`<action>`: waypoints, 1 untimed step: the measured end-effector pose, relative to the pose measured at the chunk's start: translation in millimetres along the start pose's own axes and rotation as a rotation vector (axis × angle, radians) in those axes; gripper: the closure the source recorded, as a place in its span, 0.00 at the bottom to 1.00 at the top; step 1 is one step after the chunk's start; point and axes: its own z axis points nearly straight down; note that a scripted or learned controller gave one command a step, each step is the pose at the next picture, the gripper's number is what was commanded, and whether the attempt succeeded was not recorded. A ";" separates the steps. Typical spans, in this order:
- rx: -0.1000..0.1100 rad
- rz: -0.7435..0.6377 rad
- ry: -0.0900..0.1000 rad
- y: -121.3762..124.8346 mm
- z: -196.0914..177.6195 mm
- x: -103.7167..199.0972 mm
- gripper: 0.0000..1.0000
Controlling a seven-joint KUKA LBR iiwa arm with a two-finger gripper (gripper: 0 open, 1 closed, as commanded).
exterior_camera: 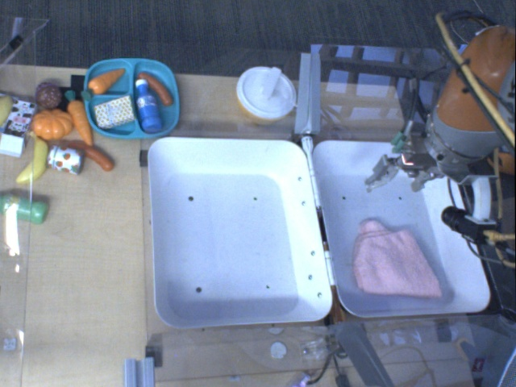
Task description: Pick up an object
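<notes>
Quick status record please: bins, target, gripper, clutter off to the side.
left bin: nothing in it
right bin: holds a pink cloth, crumpled, toward the near side
gripper: above the right bin's far side, apart from the cloth, fingers spread, nothing between them
bench left: blue tray with toy food, more toys beside it
behind left bin: white lidded tub

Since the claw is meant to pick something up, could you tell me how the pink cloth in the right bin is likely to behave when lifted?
The pink cloth lies crumpled with soft folds, so it will probably droop and hang limp. It looks thin, so likely light. A pinch may catch only one fold, letting the rest drag across the right bin.
</notes>
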 end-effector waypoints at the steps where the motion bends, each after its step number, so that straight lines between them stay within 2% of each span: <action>1: 0.002 0.031 0.000 1.1 87.4 -31.9 0.00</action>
